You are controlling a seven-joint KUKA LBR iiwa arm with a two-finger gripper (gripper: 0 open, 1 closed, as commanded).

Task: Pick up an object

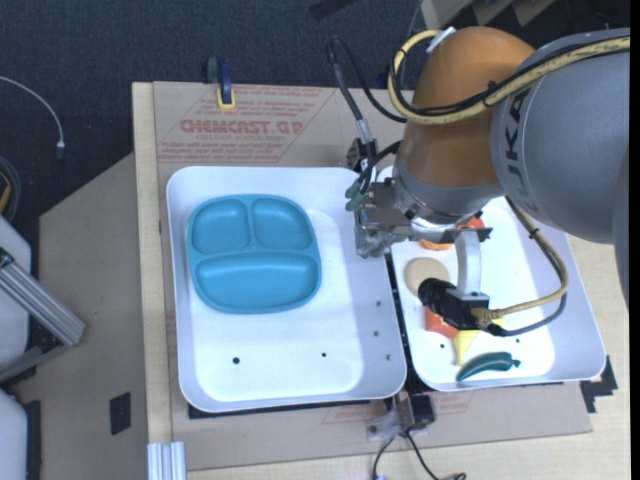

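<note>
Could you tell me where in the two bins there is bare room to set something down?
In the left bin, bare floor below the blue plate, and a strip to its right. The right bin is crowded by the arm and small items.

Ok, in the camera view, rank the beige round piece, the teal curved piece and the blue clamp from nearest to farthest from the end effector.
1. beige round piece: in the right bin, just beside the end effector.
2. teal curved piece: near the right bin's front edge.
3. blue clamp: on the back edge of the brown board, far left.
</note>
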